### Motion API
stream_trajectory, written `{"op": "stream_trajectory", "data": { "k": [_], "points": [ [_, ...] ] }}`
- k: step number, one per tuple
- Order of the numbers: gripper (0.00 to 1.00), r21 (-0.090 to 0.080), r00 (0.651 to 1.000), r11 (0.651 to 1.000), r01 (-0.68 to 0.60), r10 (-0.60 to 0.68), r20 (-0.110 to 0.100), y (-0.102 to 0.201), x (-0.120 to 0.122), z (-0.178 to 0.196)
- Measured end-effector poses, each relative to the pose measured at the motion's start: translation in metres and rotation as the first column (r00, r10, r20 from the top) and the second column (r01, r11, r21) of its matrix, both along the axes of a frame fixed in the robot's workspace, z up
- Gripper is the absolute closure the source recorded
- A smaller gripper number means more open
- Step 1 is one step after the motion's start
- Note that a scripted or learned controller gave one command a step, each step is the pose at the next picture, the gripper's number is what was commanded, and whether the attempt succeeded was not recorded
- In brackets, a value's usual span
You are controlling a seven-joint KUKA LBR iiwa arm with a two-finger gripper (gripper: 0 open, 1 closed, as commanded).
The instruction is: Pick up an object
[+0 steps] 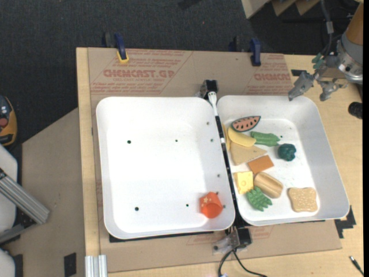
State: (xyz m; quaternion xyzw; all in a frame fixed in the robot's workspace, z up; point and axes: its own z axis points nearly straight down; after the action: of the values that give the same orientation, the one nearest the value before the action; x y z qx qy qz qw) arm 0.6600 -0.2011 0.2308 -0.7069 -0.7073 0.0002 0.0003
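My gripper [308,95] hangs over the far right corner of the right bin [330,154], fingers spread open with nothing between them. Below it in that bin lie a watermelon slice [246,123], a banana [239,137], a green pod [265,137], a dark green ball [286,151], a tan wedge [244,154], an orange block [260,164], a yellow cheese piece [244,182], a bread roll [268,184], a green leafy piece [258,199] and a toast slice [302,199]. An orange-red fruit [211,205] sits in the near right corner of the left bin [106,154].
Both bins rest on a cardboard sheet [144,68] held by blue clamps [121,46] at the back. A black bracket [210,89] stands where the bins meet at the far side. Cables [233,250] run off the front edge.
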Motion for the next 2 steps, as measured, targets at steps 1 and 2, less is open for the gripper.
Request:
{"op": "stream_trajectory", "data": {
  "k": [1,2],
  "points": [
    [0.00,0.005,1.000,1.000,0.002,-0.002,-0.006,-0.018,-0.022,-0.140],
    [0.00,0.002,1.000,1.000,0.000,0.000,-0.002,-0.007,0.007,-0.145]
  ]
}}
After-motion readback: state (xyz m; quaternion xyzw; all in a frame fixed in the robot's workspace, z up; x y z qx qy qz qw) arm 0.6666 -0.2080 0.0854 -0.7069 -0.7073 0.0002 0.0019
